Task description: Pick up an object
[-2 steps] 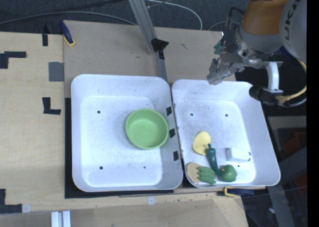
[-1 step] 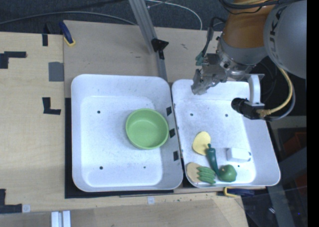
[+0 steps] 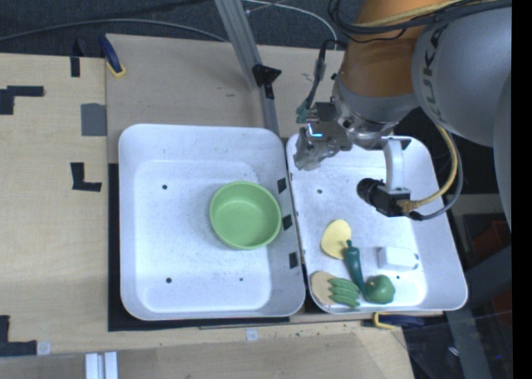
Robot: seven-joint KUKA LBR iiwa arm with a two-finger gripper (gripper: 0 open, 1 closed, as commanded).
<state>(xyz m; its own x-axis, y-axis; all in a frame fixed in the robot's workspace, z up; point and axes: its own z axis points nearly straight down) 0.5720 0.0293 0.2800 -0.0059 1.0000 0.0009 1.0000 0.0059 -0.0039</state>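
Note:
My gripper (image 3: 309, 153) hangs over the back left corner of the right bin (image 3: 432, 203), close to the divider between the bins. Nothing shows between its fingers. A green bowl (image 3: 245, 215) sits upright in the left bin (image 3: 166, 169), right of its middle. Toward the front of the right bin lie a yellow piece (image 3: 335, 238), a dark green pepper-like toy (image 3: 353, 264), a green ridged toy (image 3: 343, 291) on a tan piece at the front left corner, a green round toy (image 3: 380, 288) and a small white block (image 3: 397, 258). All of them lie well in front of the gripper.
A grey metal pole (image 3: 241, 36) slants down from the top to the back edge between the bins. Black cables and a black fitting (image 3: 378, 194) hang off the arm over the right bin. The wooden bench (image 3: 50, 203) extends to the left.

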